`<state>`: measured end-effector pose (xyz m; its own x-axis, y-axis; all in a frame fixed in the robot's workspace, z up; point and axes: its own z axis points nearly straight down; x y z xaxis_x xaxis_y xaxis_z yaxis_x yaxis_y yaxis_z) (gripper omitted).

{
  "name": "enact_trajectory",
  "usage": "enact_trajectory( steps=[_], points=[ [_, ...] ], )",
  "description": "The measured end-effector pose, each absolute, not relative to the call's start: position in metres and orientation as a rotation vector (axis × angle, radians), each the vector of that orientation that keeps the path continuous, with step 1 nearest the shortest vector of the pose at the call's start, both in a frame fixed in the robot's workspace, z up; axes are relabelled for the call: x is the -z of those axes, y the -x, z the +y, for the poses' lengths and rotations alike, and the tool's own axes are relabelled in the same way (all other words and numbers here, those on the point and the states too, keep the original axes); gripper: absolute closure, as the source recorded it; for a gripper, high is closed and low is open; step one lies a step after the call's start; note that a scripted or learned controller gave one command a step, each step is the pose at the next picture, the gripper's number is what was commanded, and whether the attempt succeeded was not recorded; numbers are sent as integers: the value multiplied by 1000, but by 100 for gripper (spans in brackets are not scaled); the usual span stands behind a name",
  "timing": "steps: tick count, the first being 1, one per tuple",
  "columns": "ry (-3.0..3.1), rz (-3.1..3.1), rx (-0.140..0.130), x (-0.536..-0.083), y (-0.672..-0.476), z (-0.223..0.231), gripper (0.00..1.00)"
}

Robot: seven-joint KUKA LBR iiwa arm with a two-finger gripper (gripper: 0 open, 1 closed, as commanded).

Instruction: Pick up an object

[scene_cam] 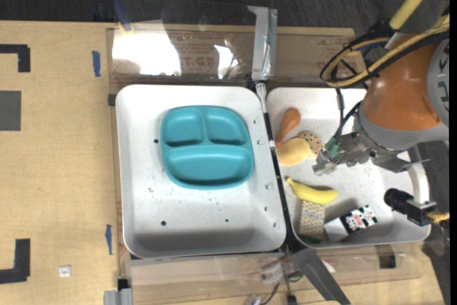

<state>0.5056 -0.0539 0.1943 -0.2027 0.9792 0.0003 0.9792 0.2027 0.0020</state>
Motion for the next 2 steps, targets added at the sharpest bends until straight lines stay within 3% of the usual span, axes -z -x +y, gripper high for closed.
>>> enact_trajectory(
  steps=[1, 2],
  points=[
    [-1847, 2539, -2, -198, -560, -48, 100],
    [-1847, 2539, -2, -198, -560, -48, 0]
  ],
)
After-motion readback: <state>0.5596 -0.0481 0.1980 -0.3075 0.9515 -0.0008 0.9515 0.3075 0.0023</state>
